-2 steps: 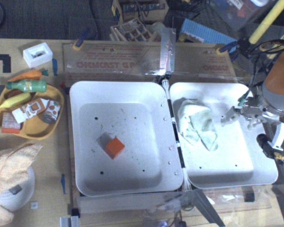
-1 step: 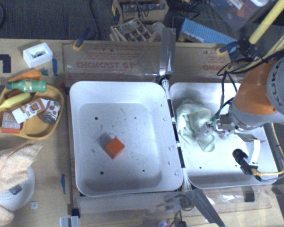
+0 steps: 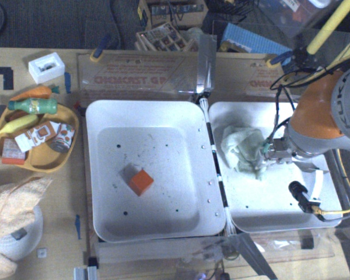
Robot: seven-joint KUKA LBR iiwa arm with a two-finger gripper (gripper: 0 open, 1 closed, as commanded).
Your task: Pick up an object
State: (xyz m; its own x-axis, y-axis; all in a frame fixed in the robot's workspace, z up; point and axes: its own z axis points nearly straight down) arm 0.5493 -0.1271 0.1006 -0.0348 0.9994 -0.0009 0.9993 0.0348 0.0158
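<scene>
- Wooden bench [image 3: 70, 214] spreads under everything, with two shallow white bins side by side on it.
- Nearest the camera on the left edge, a crumpled pale cloth [image 3: 14, 206] lies on the bench beside a grey-white rounded thing I cannot identify.
- Left bin [image 3: 105, 121] holds one orange block [image 3: 142, 182], resting a little below the bin's middle, well apart from every wall.
- Right bin [image 3: 262, 212] holds a crumpled whitish cloth [image 3: 240, 144] in its upper left part, close to the wall shared with the left bin.
- My gripper [image 3: 261, 167] hangs low at the right edge of that whitish cloth, seemingly touching it; I cannot tell whether I am spread or pinched, since my wrist and the folds hide that.
- My grey arm with its orange band [image 3: 315, 118] comes in from the right, above the right bin, and a black cable trails near the bin's right wall.
- Farther left, a yellow bowl [image 3: 46, 162] sits on the bench, filled with toy food, a green bottle [image 3: 35, 106] on top.
- Beyond it stands a small white box [image 3: 46, 67].
- Farthest back, a dark floor carries wooden crates and a blue sheet.
</scene>
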